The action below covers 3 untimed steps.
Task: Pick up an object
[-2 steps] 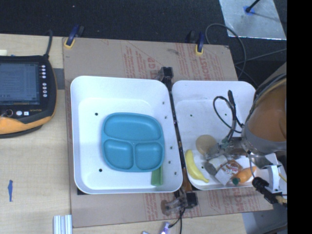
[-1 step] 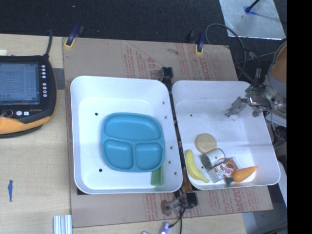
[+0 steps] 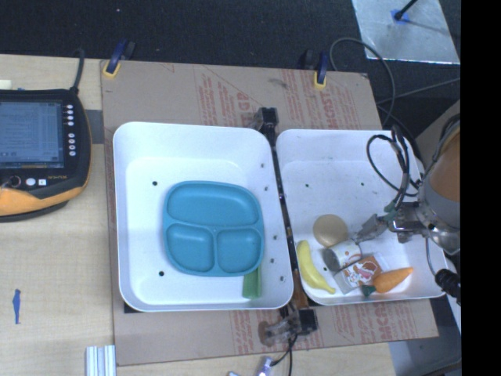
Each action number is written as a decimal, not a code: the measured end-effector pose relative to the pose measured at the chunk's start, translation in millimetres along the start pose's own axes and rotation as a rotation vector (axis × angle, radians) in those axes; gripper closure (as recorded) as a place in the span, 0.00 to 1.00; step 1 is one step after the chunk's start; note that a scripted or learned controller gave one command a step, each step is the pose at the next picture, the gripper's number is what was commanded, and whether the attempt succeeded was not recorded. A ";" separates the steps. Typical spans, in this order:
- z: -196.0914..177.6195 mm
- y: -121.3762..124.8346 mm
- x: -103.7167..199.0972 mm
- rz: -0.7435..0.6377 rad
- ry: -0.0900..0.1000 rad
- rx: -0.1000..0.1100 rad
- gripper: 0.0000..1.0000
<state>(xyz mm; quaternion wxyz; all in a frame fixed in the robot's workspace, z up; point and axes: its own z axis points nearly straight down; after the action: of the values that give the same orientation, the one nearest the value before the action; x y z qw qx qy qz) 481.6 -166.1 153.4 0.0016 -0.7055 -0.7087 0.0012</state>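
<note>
The right bin (image 3: 329, 159) holds several objects in its near half: a yellow banana (image 3: 311, 269), a round beige ball (image 3: 330, 229), a small grey block (image 3: 337, 257), a white and red packet (image 3: 360, 272) and an orange carrot (image 3: 394, 279). My gripper (image 3: 374, 227) reaches in from the right, low over the bin. It hangs just right of the beige ball and above the packet. I see nothing held in it.
The left bin (image 3: 129, 210) carries a blue divided plate (image 3: 213, 227) and a green piece (image 3: 251, 283) at its near right corner. Black cables (image 3: 391, 159) loop over the right bin's far right side. A teach pendant (image 3: 35, 143) lies left of the bins.
</note>
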 end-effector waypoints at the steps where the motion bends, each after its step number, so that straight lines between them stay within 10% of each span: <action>1: 61.6 3.2 66.9 -0.003 -0.002 -0.003 0.00; 2: 61.5 50.3 57.8 0.002 0.000 -0.002 0.00; 3: 50.9 50.3 56.9 0.002 0.001 -0.001 1.00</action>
<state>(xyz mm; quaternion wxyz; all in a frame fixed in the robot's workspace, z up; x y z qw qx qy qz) 531.5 -108.9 102.3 0.0014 -0.7062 -0.7080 0.0005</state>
